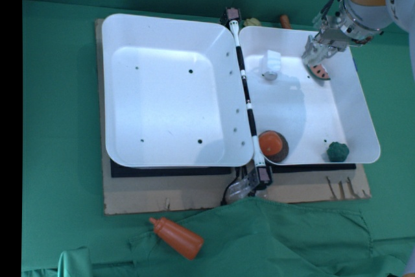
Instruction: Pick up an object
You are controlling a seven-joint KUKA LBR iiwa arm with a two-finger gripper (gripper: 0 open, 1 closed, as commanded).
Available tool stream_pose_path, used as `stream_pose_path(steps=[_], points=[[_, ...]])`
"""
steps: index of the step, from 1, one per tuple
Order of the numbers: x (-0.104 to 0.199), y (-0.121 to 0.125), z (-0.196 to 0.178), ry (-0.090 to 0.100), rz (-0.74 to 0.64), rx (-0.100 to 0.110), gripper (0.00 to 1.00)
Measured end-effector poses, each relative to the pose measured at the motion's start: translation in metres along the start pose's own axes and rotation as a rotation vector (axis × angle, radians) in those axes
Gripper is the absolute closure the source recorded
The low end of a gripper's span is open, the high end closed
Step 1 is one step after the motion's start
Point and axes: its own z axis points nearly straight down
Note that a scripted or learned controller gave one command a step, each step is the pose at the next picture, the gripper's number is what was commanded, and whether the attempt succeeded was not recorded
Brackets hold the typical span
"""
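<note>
The scene is evenly and fairly brightly lit from above, with a cool blue-green cast over everything. The left bin (172, 91) reads nearly blown-out white on its floor, with little texture left. In the right bin (305, 107) a soft, broad grey shadow spreads across the floor, edges diffuse. The bins throw a dark narrow shadow along their near rims onto the bench (194, 194). Focus is soft overall; small items look smeared, and the end effector (318, 60) is slightly blurred. The cloth (272, 237) folds show gentle shading, no hard glare
</note>
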Motion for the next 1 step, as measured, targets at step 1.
stream_pose_path(steps=[1], points=[[-0.0057, 0.0026, -0.0675, -0.001, 0.001, -0.001, 1.0]])
